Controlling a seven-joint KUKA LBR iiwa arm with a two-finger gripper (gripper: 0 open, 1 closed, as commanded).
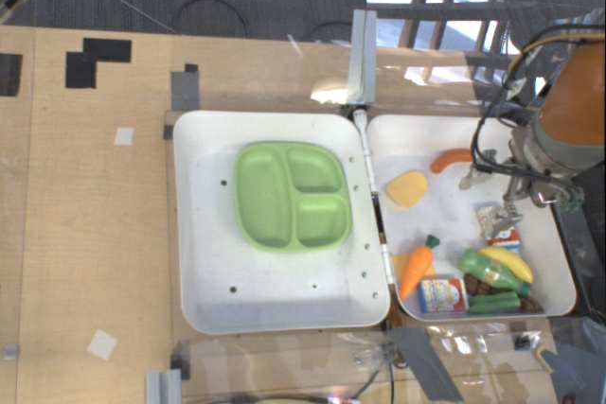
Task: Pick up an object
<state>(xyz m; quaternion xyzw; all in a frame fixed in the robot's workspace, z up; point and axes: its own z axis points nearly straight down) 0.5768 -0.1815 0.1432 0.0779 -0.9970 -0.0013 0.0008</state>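
Nearest you, along the front edge of the right-hand shallow white bin (564, 298), lies a crowded row: an orange toy carrot with a green top (417, 266) standing on a slant, a small blue-and-white printed carton (442, 294), a green toy bottle (483, 266) and a yellow toy banana (507, 264) lying across each other. Just behind them sits the small red-and-white packet (498, 224), and the two-finger gripper (516, 201) hangs directly over its far right corner, so your coming move is a short straight drop rather than a sideways reach. You cannot tell from here whether it is spread or closed, or touching the packet. Farther back, a yellow rounded toy wedge (407, 188) and a red-orange toy sausage (451, 160) lie well apart from the arm. The green divided plastic plate (291, 196) lies in the left-hand white bin (204, 298).
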